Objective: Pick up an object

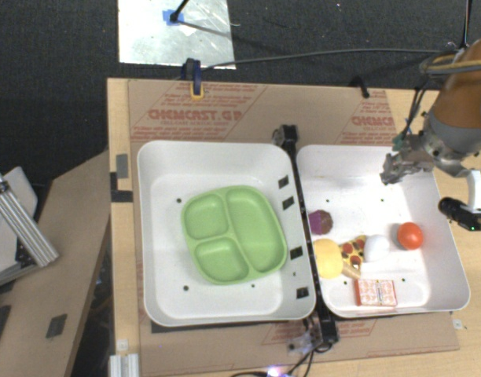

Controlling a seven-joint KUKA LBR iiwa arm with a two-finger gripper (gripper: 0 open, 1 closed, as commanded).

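My gripper (391, 171) hangs over the far right part of the right bin (346, 171), above bare white floor. Nothing shows between its fingers. Nearer the front of that bin lie an orange ball (410, 236), a white egg-shaped object (376, 247), a yellow round fruit (328, 258), a purple round object (320, 222), a small red-and-yellow patterned item (353, 250) and a red-and-white box (376, 293). The orange ball is the closest to the gripper, lying below it in the view and well apart from it.
The left bin (166, 171) holds a green three-compartment plate (233, 233). A black divider (295, 210) runs between the two bins. Cables cross the dark backdrop behind the bench. A metal frame (16, 218) stands at the far left.
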